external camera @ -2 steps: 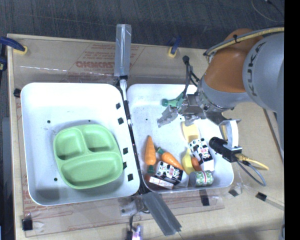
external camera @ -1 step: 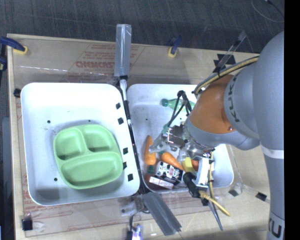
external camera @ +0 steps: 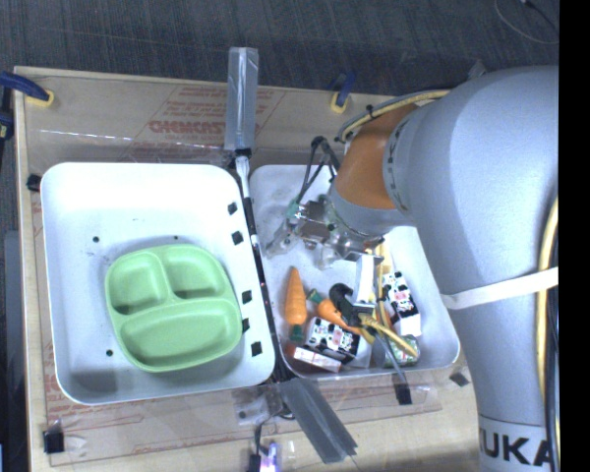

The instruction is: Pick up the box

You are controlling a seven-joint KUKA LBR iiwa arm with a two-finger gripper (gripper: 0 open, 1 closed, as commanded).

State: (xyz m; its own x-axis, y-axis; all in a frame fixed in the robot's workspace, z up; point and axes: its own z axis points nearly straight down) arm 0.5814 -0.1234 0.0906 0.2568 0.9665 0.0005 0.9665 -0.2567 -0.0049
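Hovering over right bin [external camera: 428, 264], box [external camera: 332, 338] not yet lifted.
Gripper [external camera: 320, 236] is sitting near the bin's far edge; jaws' state: cannot tell.

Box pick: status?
Pincer low over the right bin, grip state unclear. Box lies at the bin's near end in the toy pile. Carrot and clutter crowd it.

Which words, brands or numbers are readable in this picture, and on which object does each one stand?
"KUKA": on the base of the grey arm, its right end cut off at the edge.
Red print on the bench board: too blurred to read.
Printing on the small boxes in the right bin: too small to read.
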